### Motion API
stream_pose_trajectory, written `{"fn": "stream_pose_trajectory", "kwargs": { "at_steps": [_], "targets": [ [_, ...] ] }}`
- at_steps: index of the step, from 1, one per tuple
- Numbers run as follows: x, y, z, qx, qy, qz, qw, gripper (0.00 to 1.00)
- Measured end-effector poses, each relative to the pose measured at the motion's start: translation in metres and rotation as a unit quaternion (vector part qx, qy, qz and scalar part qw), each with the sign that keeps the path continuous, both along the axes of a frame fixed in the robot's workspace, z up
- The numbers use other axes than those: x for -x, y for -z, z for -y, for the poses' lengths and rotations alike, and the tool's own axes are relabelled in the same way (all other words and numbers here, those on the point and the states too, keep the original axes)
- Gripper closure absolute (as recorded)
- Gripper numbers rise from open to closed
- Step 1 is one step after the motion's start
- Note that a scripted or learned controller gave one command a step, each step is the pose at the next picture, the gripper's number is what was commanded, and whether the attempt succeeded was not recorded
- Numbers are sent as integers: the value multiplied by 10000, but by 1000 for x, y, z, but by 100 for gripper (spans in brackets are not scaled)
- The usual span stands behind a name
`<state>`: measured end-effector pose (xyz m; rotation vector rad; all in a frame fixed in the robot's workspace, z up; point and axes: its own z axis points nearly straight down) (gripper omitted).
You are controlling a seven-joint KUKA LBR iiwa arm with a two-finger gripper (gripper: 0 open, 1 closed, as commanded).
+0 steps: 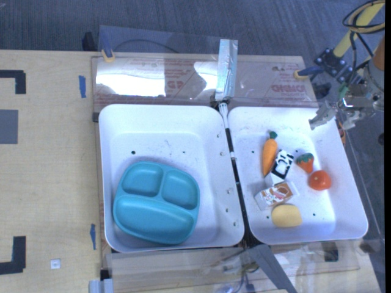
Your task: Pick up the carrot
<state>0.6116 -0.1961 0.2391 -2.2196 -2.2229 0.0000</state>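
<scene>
We see the worktop [49,163], pale wood with black marks at its left side, carrying two shallow white bins side by side. The left bin [122,121] holds a teal divided plate [157,201], lying in its lower half. The right bin [348,182] holds the small things. The carrot [269,154] lies in the upper left part of this bin, near the wall shared with the left bin, with its green top pointing away from us and its tip towards a black-and-white block [282,163] that touches it on the right. Just right of that block sits a small red and green piece [305,161], and below that a red tomato [319,180]. A printed packet [276,194] lies below the block, with a yellow lemon-like fruit [286,215] just beneath it. The jaws [327,113] hang over the bin's upper right corner, well apart from the carrot; we cannot tell whether they are open or closed.
</scene>
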Motion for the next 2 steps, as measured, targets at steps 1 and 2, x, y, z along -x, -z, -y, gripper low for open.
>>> {"fn": "stream_pose_trajectory", "kwargs": {
  "at_steps": [1,2],
  "targets": [
    [-10,107,-36,-14,330,-53,9994,0],
    [-18,152,-90,3,352,27,9994,0]
  ]
}}
